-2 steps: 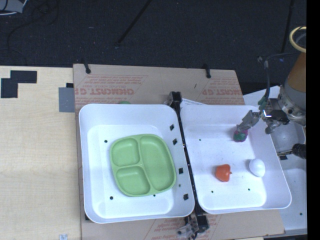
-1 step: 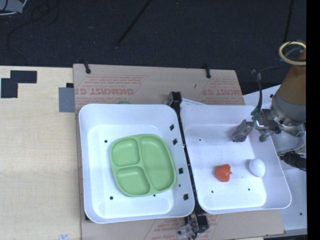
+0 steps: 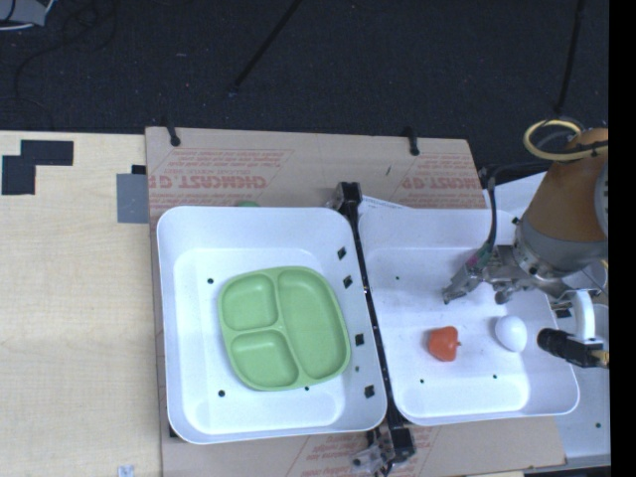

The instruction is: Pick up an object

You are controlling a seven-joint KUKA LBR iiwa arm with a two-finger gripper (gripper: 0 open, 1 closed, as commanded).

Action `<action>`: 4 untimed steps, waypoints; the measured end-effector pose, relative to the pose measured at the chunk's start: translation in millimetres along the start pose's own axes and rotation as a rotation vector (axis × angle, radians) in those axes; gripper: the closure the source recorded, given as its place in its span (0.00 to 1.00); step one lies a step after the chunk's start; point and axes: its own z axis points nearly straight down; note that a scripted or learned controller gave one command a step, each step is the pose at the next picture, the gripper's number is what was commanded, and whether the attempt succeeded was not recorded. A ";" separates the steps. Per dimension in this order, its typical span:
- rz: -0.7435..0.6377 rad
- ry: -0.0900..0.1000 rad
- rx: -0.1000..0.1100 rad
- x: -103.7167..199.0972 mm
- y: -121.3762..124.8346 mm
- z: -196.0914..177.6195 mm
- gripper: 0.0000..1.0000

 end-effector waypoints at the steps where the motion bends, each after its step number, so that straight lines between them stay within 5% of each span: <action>1: 0.000 0.000 -0.001 1.4 -1.0 54.0 0.00; 2: 0.004 -0.001 -0.004 0.1 -0.2 40.7 1.00; 4: -0.002 -0.003 -0.010 5.4 -5.6 -50.0 1.00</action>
